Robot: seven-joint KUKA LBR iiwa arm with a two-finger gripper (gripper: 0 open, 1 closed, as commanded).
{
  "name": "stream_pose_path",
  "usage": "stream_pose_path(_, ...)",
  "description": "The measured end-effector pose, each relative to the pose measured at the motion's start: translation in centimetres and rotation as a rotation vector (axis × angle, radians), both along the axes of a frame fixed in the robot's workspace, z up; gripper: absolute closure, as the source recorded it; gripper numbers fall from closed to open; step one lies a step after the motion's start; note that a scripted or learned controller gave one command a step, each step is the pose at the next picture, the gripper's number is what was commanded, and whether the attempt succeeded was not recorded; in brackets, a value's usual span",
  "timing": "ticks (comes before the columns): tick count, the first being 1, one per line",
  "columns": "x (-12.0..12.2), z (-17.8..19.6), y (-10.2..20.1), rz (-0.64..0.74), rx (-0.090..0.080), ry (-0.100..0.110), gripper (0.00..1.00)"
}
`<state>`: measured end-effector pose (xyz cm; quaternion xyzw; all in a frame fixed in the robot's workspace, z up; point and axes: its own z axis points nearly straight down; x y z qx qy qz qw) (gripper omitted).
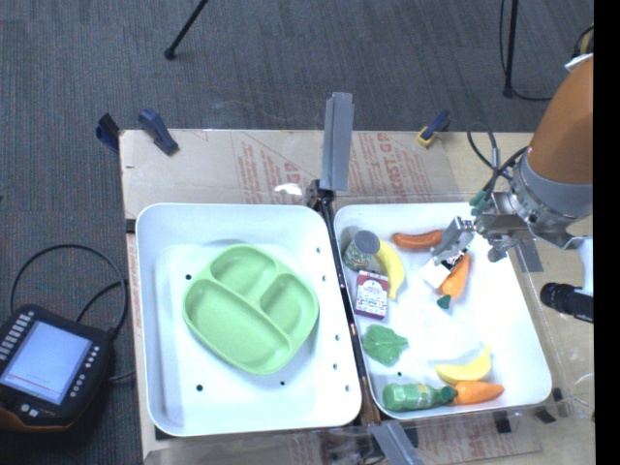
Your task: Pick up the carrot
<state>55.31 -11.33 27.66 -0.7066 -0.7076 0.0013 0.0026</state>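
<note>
A small orange carrot with a green stalk end lies tilted in the right bin, stalk end pointing down-left. My gripper comes in from the right and sits right at the carrot's upper, thick end, touching or nearly touching it. A second carrot lies at the bin's front edge, far from the gripper.
Also in the right bin are an orange sausage-like piece, a banana, a grey-lidded jar, a red packet, a green leaf, a yellow slice and a green bottle. The left bin holds a green divided plate.
</note>
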Motion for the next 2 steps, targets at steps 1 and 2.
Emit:
stream_pose_path(1,0.6,-0.8,-3.5,0.171,-0.001,-0.004,0.00)
stream_pose_path(2,2.6,-6.5,-7.9,0.061,0.001,-0.002,0.00)
